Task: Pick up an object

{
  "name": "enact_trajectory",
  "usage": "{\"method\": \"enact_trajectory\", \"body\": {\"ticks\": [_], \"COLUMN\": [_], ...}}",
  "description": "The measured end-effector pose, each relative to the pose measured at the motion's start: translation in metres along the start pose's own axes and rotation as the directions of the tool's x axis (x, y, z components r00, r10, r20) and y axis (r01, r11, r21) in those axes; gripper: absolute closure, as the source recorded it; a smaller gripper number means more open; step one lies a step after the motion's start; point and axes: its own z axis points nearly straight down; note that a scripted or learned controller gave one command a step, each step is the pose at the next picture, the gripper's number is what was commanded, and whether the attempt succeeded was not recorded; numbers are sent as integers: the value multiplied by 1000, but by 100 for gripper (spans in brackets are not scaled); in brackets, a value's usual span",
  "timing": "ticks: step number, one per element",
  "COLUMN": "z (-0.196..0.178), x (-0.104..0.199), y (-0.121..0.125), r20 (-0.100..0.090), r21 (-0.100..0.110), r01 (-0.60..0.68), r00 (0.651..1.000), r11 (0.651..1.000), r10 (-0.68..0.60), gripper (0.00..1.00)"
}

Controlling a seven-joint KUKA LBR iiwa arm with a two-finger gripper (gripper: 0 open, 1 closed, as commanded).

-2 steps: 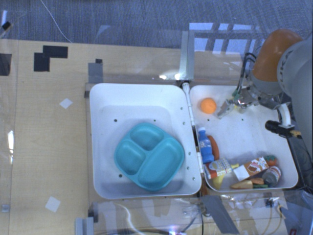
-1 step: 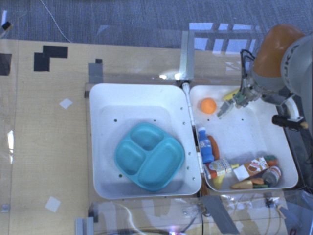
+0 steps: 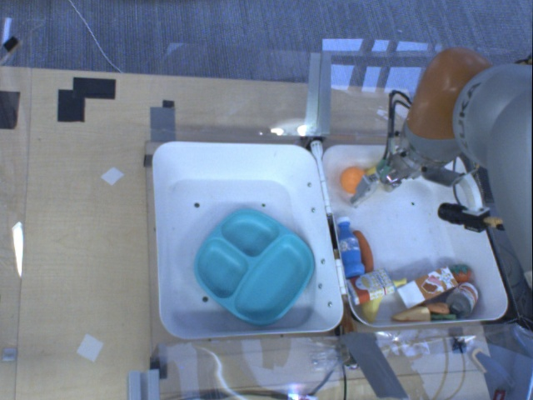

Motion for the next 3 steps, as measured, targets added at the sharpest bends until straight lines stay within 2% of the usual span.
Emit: {"method": "enact_trajectory", "body": {"ticks": [2, 3], "z": [2, 1], "x": [2, 0], "y": [2, 1], "r20": [8, 6], "r21": [3, 5], "r01": [14, 70], "r00": [1000, 998], "r11": [1000, 998], "r10": [-14, -70], "gripper": [0, 0]}}
